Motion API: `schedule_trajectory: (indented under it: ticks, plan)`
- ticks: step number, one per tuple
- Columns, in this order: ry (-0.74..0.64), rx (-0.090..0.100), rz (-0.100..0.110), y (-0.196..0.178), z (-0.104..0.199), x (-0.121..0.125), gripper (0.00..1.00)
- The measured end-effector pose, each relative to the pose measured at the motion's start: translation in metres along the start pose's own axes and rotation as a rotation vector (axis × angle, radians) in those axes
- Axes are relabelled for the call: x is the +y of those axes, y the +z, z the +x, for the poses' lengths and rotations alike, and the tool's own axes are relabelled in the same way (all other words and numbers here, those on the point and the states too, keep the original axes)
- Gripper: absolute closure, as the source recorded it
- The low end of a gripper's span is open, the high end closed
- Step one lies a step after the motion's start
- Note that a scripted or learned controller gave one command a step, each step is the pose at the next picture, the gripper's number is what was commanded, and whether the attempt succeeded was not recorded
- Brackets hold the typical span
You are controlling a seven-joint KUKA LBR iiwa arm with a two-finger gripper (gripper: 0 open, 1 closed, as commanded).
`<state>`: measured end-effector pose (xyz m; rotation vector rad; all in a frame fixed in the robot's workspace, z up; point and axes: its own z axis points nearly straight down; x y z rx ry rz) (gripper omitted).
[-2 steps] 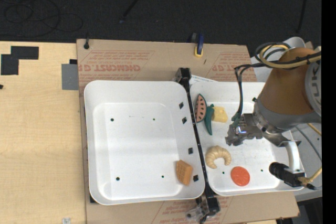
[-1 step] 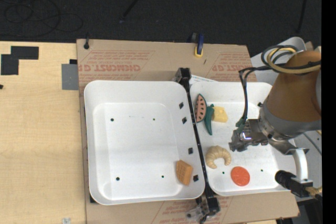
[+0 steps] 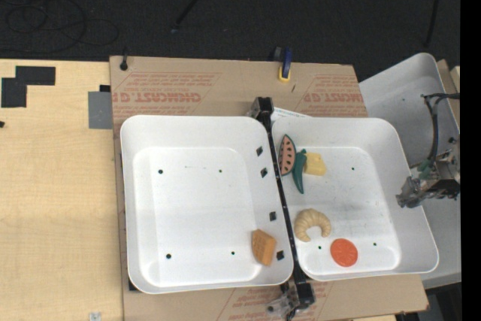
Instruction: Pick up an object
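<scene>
Single fixed camera, mounted above the table (image 3: 52, 184), looking down at a slant from moderate distance; left bin (image 3: 135, 162) and right bin (image 3: 391, 139) both within frame.

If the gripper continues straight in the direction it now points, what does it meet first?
Probably the right bin's rim, beside the gripper; depth and its pointing direction are unclear. Beyond lie bare floor and the orange disc.
</scene>
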<state>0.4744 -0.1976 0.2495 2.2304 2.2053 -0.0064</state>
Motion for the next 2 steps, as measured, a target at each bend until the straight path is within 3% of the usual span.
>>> schedule_trajectory:
  ticks: [2]
  plan:
    - [-0.016, 0.011, 0.008, 0.064, 0.127, -0.001, 1.00]
